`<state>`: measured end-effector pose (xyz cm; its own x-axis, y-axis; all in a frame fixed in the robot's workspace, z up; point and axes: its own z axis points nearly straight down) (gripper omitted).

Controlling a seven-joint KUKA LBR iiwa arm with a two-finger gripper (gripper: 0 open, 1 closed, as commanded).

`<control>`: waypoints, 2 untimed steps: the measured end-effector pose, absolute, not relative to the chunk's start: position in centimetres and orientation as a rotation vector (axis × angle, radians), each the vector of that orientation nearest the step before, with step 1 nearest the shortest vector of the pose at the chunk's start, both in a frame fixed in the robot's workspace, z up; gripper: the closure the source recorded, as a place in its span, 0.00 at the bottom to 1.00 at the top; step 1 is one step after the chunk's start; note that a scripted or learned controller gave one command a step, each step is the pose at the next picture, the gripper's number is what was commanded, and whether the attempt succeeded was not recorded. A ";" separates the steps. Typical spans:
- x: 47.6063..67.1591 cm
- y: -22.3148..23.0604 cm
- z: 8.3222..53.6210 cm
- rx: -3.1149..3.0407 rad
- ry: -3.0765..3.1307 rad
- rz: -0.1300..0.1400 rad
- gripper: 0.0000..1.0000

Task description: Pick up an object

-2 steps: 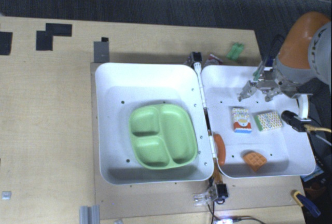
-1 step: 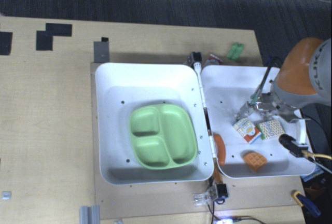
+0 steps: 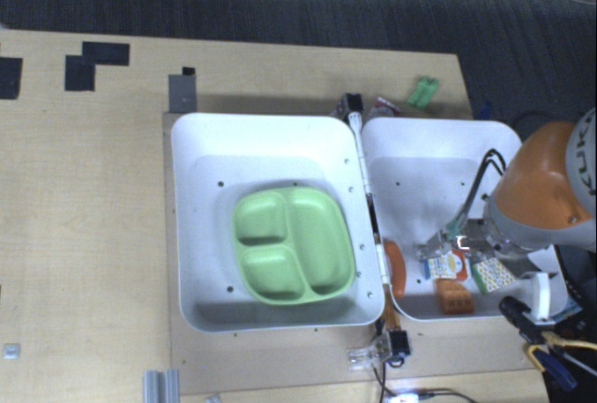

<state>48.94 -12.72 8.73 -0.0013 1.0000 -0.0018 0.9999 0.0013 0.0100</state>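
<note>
Objects in the right bin [image 3: 410, 159] number about four, beneath the jaws [image 3: 448, 254], whose state is unclear.

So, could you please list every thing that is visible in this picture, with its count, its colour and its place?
left bin: one, white, left half of the bench
right bin: one, white, beside the left bin
divided plate: one, light green, three compartments, middle of the left bin
orange-red item: one, at the right bin's left wall
brown block: one, orange-brown, front of the right bin
printed packets: a few, mixed colours, in the right bin under the pincer; exact count unclear
green item: one, on the bench behind the right bin
arm: one, grey with an orange band, over the right bin
pincer: one, low among the packets
</note>
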 end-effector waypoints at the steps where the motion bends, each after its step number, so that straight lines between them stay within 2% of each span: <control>1: 49.1 -12.7 9.8 2.211 2.214 0.013 1.00; 2: 48.8 -8.3 20.5 2.214 2.224 0.006 1.00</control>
